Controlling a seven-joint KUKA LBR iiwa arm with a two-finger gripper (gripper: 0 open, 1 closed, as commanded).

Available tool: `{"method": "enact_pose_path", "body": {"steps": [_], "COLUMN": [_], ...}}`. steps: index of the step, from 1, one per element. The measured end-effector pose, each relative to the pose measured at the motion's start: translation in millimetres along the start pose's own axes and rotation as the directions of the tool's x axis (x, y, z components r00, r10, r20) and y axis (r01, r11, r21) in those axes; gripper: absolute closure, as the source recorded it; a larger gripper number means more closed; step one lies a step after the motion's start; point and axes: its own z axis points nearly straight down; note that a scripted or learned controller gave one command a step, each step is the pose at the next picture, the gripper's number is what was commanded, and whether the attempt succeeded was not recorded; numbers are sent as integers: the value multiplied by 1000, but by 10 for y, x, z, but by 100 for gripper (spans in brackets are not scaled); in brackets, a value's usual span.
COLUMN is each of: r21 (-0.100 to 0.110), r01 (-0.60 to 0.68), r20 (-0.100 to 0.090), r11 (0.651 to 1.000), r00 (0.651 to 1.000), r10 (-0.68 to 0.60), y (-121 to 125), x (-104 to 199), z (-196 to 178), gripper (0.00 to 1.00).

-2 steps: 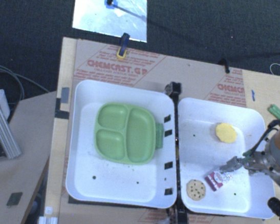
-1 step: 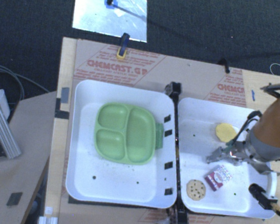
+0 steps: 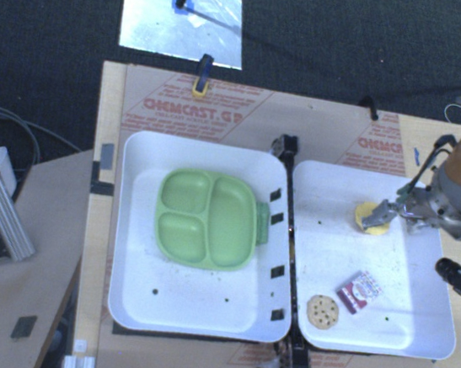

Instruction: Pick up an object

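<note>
Yellow object (image 3: 372,217) in far part of right bin (image 3: 439,336), gripper (image 3: 384,212) right at it; grasp step, seemingly. Open or closed: cannot tell. Next: confirm hold, lift straight.

Both white bins (image 3: 194,318) look like smooth, slightly glossy plastic, the green divided tray (image 3: 209,218) matt plastic, the counter (image 3: 249,109) printed brown cardboard, the claw (image 3: 388,211) dull grey metal.

The gripper (image 3: 382,214) sits on a yellow object (image 3: 372,217) in the right bin (image 3: 439,276), with a cookie (image 3: 322,312) and red packet (image 3: 358,290) nearby; the left bin (image 3: 134,233) holds 1 green tray (image 3: 208,220).
</note>
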Motion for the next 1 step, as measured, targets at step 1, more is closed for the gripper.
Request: {"method": "enact_pose_path", "body": {"steps": [1], "r21": [7], "r01": [1], "r20": [-2], "r11": [1000], "r00": [1000], "r10": [0], "y": [491], "x": [-194], "z": [625], "gripper": [0]}}
